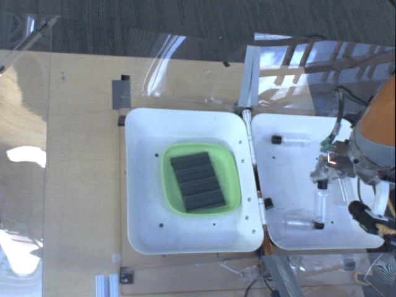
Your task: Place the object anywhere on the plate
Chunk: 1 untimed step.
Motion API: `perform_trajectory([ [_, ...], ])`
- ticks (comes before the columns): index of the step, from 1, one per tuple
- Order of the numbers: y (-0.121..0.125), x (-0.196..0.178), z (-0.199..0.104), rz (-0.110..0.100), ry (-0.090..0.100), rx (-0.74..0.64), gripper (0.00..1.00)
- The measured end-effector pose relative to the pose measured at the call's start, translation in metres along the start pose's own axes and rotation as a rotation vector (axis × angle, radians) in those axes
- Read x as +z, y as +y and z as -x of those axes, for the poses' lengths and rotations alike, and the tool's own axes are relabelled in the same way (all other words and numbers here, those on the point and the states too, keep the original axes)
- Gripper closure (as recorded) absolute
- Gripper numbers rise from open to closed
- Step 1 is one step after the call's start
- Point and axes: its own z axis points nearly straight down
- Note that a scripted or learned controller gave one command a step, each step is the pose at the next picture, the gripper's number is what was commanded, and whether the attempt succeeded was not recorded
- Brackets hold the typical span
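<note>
In the left bin [142, 228], a green plate [170, 190] bears a dark ridged block [197, 182].

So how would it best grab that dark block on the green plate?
Probably from straight above, closing across the block at mid-length, on its two long sides. It lies flat and slightly slanted, and the raised rim of the plate blocks a sideways approach.

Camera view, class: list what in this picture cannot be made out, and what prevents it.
- Gripper: too small and cluttered to tell whether it is open or shut.
- Grey and orange arm: cut off by the right edge.
- Clear tubes in the right white bin: transparent, outlines faint.
- Dark ribbed block's material on the green square plate: unclear.
</note>
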Motion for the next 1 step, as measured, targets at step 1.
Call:
perform_trajectory([
  [1,0.0,0.0,0.0,0.0,0.0,0.0,0.0],
])
